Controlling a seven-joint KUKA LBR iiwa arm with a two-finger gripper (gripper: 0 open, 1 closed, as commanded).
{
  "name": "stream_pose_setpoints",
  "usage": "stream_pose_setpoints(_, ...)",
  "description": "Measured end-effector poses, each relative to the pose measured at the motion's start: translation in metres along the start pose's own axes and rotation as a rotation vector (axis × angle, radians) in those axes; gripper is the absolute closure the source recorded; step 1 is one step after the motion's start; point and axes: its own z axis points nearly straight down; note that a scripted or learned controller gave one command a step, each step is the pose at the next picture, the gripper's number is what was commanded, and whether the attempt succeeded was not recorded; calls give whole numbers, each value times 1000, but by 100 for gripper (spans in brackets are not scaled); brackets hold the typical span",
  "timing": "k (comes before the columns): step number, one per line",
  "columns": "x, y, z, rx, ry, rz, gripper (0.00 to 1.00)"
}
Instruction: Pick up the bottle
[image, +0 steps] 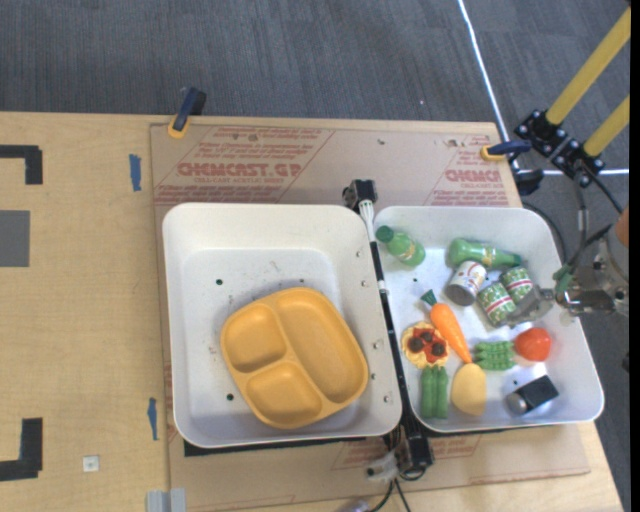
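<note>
Bins come to two, shallow and white, side by side on the bench: the left bin (190, 300) holds one yellow three-compartment plastic tray (292, 356), and the right bin (575, 330) holds everything else. One small green-and-yellow plastic bottle (401, 246) lies in the right bin's far left corner, close to the wall shared with the left bin and clear of the other items. One dark green toy vegetable (484, 252) lies along the far side, touching three small cans: one silver-ended can (463, 282) and two green-and-red labelled cans (505, 293) packed together. Nearer the front lie one orange carrot (450, 331), one round pizza-like toy (424, 345), one green pea pod (433, 390), one yellow lemon-shaped piece (468, 388), one small leafy green piece (492, 354), one red tomato (534, 343) and one black-and-grey block (532, 393). The metal two-finger gripper (562, 296) sits at the right bin's right side beside the cans, well apart from the bottle, with the can cluster between them; I cannot tell how wide it stands.
</note>
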Motion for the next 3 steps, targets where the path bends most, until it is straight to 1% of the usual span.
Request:
stream_pose_setpoints(1, 0, 1, -10, -2, -1, -1, 100)
stream_pose_setpoints(2, -44, 8, -132, -3, -3, -124, 100)
stream_pose_setpoints(3, -51, 4, -259, -5, -5, -449, 100)
